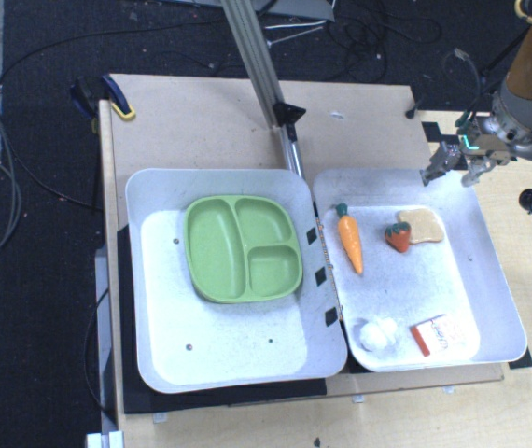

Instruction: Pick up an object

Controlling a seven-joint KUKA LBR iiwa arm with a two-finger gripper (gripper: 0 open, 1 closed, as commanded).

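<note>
In the right bin (490, 278) lie an orange carrot (349, 238), a red strawberry (398, 237) touching a tan slice of bread (423, 225), a white crumpled object (378, 333) and a small red and white box (433, 333). My gripper (453, 168) hangs over the far right rim of that bin, beyond the bread. Its two dark fingers stand apart with nothing between them.
The left bin (154, 278) holds a green divided plate (245, 247). A grey metal pole (257, 54) slants down from the top to the gap between the bins. The wooden bench (201, 119) lies behind both bins, with a yellow and blue clamp (117, 101) at its far left.
</note>
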